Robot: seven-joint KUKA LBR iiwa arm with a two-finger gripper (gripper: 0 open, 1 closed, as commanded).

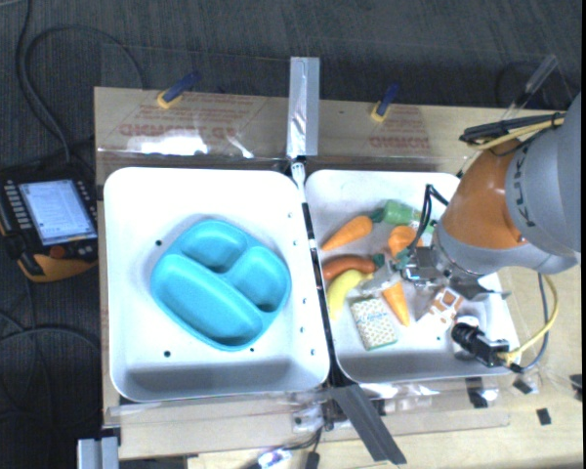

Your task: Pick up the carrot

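An orange carrot (pixel 348 232) lies tilted in the upper left of the right white bin (pixel 479 330). A second orange piece (pixel 401 238) rests just below a green item (pixel 399 211), and a short carrot-like piece (pixel 397 303) lies near the bin's middle. My gripper (pixel 410 265) is low over the middle of this bin, between the second orange piece and the short one, very close to both. The wrist hides the gripper's tip, so nothing can be seen held in it.
A red-orange item (pixel 349 264) and a yellow banana (pixel 343 287) lie left of the gripper. A speckled pale block (pixel 373 322) and a small orange-and-white box (pixel 445 306) sit below it. The left bin (pixel 127 262) holds a blue divided plate (pixel 220 281).
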